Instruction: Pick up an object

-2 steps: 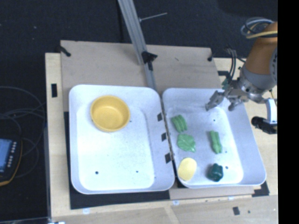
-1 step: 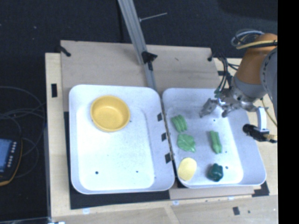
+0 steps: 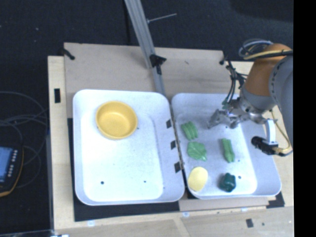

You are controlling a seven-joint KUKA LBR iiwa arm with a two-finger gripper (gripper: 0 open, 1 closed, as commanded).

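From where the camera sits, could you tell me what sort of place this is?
Probably a robotics lab's grasping test bench: two white bins, left and right, a grey-and-orange arm reaching over toy pieces like a green pepper, and a handheld control pendant nearby.

Both bins [image 3: 118, 181] are white; the bowl [image 3: 116, 119] is yellow; three vegetables [image 3: 197, 150] are light green, one pepper [image 3: 227, 182] dark green.

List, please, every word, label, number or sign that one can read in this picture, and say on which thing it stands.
No text can be read.
The handheld device at the left edge has a lit blue screen, too small and blurred to read.
The yellow bowl, the two white bins and the green items bear no visible lettering.
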